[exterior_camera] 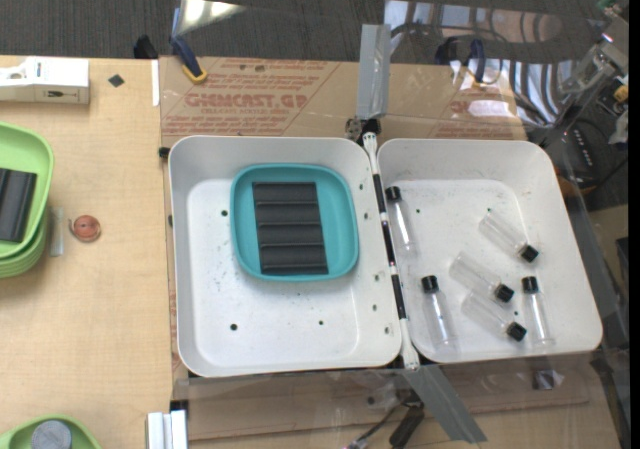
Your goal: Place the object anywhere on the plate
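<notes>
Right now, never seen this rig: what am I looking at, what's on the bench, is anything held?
This is one fixed camera above a bench, looking down at a slant. The machine is a KUKA arm that reaches in from the right side of the picture; only gear at the top right corner is visible there, and I cannot make out a gripper in it.

Two shallow white bins sit side by side. The left bin holds a teal plate with a dark ribbed insert; that plate is the target. The right bin holds six clear vials with black caps, lying loose and apart. One of them is presumably the object to move.

Nothing is being held, and no vial is on the plate yet.
</notes>
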Robot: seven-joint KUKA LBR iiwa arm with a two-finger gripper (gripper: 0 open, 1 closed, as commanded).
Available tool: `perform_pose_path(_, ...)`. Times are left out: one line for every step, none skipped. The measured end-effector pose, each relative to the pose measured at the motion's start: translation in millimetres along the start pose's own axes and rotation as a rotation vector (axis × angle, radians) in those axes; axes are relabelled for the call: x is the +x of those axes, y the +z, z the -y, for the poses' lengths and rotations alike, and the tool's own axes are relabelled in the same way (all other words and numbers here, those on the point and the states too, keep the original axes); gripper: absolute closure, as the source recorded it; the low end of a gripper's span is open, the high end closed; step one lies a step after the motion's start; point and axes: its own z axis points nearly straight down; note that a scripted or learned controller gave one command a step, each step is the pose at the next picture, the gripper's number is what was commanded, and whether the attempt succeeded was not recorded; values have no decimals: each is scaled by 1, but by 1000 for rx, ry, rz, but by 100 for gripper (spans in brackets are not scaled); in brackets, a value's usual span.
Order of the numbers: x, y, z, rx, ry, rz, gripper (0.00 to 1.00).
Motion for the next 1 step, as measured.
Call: perform_pose_path(1,-26,-3,-2,32,-1,0)
